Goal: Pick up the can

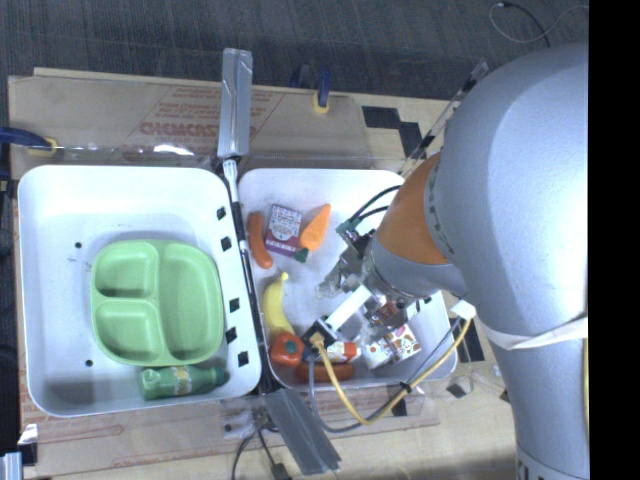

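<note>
Can [285, 224] in right bin [345, 190], far-left part, between sausage [259, 240] and carrot [316, 226]. Jaws down around bin middle, tucked under wrist, honestly can't tell if open or closed. Can is near, up-left of jaws. Long axis probably runs toward far wall, so reach goes that way.

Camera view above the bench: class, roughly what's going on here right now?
The grey robot arm with an orange band reaches from the right into the right shallow white bin. Its hand sits low near that bin's middle, beside a yellow banana, with nothing visibly held. A small dark red container with a pale label, possibly the can, lies apart from it, next to an orange carrot. The left white bin holds a green divided plate and a green bottle on its side.
</note>
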`<state>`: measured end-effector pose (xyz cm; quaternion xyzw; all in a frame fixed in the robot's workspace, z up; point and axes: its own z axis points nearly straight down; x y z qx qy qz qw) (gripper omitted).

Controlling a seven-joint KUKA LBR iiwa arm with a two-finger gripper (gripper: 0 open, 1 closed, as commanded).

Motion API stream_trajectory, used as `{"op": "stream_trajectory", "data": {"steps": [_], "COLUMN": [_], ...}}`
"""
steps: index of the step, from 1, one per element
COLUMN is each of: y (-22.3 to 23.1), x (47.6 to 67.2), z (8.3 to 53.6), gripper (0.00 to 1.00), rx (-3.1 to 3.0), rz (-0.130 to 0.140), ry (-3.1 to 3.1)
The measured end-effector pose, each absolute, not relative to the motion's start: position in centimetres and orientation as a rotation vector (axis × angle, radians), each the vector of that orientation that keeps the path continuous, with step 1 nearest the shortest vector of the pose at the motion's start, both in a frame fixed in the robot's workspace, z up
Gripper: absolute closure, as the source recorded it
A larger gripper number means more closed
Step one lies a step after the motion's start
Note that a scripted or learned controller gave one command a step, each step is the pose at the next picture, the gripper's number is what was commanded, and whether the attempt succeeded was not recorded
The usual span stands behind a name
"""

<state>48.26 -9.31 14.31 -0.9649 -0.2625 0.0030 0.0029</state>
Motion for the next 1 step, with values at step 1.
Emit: {"op": "stream_trajectory", "data": {"steps": [1], "y": [-9.55], "x": [47.81], "z": [10.73], "gripper": [0.00], "rx": [-3.092], "rz": [0.003], "ry": [-0.537]}}
